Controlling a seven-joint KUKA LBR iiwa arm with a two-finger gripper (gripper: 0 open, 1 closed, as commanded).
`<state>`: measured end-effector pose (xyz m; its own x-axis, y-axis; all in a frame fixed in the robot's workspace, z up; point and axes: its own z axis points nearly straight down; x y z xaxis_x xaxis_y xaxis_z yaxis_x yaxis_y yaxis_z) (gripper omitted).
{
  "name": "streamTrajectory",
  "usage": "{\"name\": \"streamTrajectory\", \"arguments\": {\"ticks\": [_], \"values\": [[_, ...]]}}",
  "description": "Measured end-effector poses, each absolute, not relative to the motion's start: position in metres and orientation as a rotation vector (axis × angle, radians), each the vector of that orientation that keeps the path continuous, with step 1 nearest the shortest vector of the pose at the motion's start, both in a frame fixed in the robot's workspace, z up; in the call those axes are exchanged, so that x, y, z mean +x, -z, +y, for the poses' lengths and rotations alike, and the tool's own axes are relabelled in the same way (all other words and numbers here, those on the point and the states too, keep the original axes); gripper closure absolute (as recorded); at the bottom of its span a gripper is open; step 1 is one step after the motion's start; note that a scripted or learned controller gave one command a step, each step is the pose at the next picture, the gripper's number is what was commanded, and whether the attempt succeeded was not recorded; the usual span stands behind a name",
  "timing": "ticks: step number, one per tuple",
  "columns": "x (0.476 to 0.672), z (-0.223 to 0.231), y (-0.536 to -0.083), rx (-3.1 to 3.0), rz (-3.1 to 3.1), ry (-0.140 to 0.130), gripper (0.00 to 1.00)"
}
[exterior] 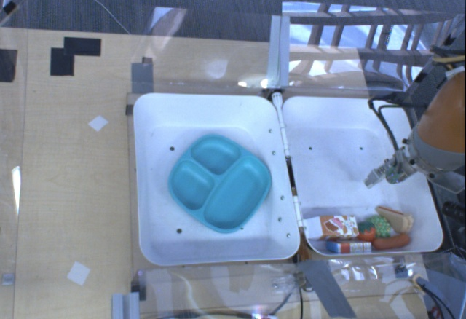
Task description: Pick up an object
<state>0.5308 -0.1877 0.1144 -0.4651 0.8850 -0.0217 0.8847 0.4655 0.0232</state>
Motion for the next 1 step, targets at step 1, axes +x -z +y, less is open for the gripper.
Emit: {"name": "streamTrajectory", "arguments": {"ticks": [1], "values": [[0.5307, -0.1876, -0.1143, 1.609, 2.663, -0.013, 0.0]]}}
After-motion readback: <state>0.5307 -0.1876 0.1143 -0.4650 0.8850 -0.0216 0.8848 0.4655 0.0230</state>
